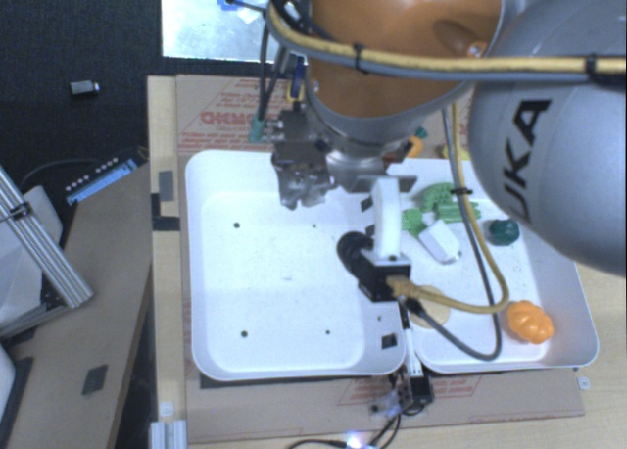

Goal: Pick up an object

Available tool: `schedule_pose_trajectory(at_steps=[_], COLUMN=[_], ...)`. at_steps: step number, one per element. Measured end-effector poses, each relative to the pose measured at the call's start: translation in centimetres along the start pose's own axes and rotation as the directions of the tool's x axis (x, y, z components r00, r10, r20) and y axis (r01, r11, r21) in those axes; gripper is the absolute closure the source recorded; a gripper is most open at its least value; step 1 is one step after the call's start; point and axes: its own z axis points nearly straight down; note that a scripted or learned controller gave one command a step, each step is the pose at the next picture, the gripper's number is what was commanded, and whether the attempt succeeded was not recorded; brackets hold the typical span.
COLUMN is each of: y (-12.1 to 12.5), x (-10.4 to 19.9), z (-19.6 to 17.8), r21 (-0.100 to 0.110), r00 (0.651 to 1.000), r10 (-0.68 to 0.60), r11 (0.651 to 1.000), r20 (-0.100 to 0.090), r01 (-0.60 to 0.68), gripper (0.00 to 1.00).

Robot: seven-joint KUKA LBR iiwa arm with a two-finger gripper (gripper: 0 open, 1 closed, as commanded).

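Evidently the green toy [438,200] lies apart from the tool [300,190].

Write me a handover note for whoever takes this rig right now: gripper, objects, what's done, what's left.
Gripper: the grey two-finger gripper hangs over the left white bin, near its far right corner. It visibly holds no object; whether it is open or shut cannot be told.
Things: all in the right white bin: a green plastic toy, a white rectangular block just in front of it, a dark green round piece, and an orange lumpy ball near the front right corner.
Done: nothing picked yet.
Left: the whole pick. The orange ball stands apart, so it is probably the easiest target.
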Motion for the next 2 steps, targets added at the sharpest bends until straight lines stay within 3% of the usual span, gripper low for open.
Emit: schedule_pose_trajectory(at_steps=[2], y=[0.0], x=[0.0], z=[-2.3], r21=[0.0], r00=[1.0], r10=[0.0], r11=[1.0], r20=[0.0], r01=[0.0], gripper=[1.0])
